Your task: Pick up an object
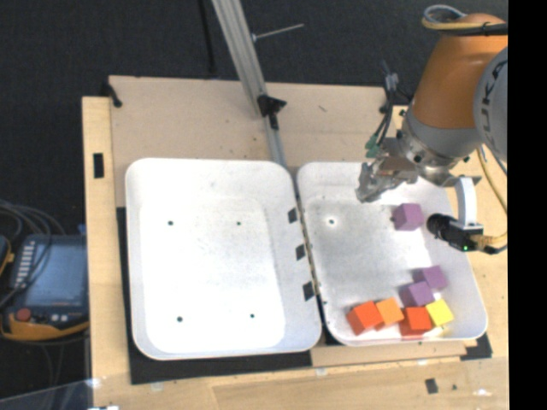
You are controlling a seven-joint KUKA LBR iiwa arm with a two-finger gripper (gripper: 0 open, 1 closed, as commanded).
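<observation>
Two shallow white bins are seen side by side on the bench, and all the blocks lie in the right bin [342, 254]. A lone purple cube [408, 216] sits near that bin's upper right, just beside and below the gripper [373, 186], which hangs above the bin floor; whether the claw is open or closed cannot be told from this slant. A cluster is packed into the lower right corner: two more purple cubes [425, 285], orange blocks [376, 314] and a yellow block [440, 313]. The lone cube is judged light, rigid and smooth-sided, unlikely to deform. It is best taken across two opposite flat faces, squarely, so that it is not squeezed out sideways.
</observation>
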